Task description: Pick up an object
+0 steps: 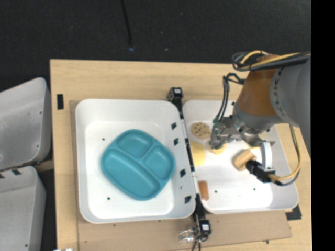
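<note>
**Hand low in the right bin, grasp unconfirmed**

Camera view: seen from above at a slant, a pale wooden counter (120, 80) carrying two white bins side by side. Left bin (86, 140), centre-left of the frame, holding a teal divided plate (137, 163) lying flat and turned at an angle, well apart from the arm. Right bin (282, 195), centre-right, holding the likely candidates: a round tan cookie-like piece (198, 129) near its upper left corner, a flat yellow piece (199, 152) just below it, a small orange-brown block (203, 190) close to the divider at the lower left, and a tan cylinder (241, 159) near the middle.

Hand (216, 140) reaching in from the right of the frame, set low between the cookie-like piece and the yellow piece, probably positioned for one of those two. Opening of the hand: cannot tell, too small and dark against the bin. Nothing visibly lifted; pick judged not yet done.
</note>
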